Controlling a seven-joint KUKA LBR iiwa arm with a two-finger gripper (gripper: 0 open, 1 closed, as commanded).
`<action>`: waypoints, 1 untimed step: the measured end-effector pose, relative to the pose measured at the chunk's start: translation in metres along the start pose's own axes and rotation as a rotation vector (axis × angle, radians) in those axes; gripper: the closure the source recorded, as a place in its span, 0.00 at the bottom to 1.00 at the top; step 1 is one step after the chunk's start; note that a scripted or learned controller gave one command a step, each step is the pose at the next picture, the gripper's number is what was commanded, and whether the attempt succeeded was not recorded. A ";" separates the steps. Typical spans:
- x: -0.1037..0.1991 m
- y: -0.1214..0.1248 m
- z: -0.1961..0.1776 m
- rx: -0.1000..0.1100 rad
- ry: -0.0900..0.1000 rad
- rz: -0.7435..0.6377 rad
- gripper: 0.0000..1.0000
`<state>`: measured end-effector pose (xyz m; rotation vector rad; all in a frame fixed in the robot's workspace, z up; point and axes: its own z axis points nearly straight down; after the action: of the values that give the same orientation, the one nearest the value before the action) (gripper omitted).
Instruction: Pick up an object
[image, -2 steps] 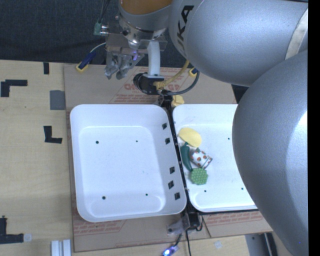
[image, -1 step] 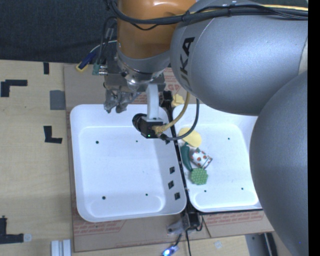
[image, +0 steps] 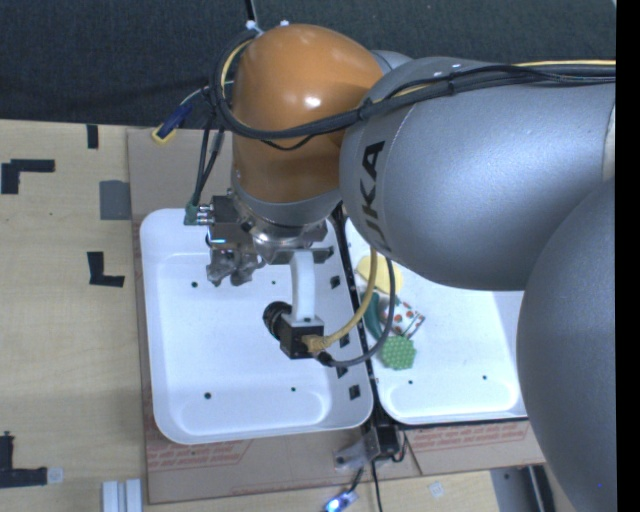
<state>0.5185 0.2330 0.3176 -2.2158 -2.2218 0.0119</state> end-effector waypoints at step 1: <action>0.000 -0.015 -0.136 -0.018 0.009 -0.002 1.00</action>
<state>0.5045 0.2338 0.4540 -2.2183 -2.2286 -0.0178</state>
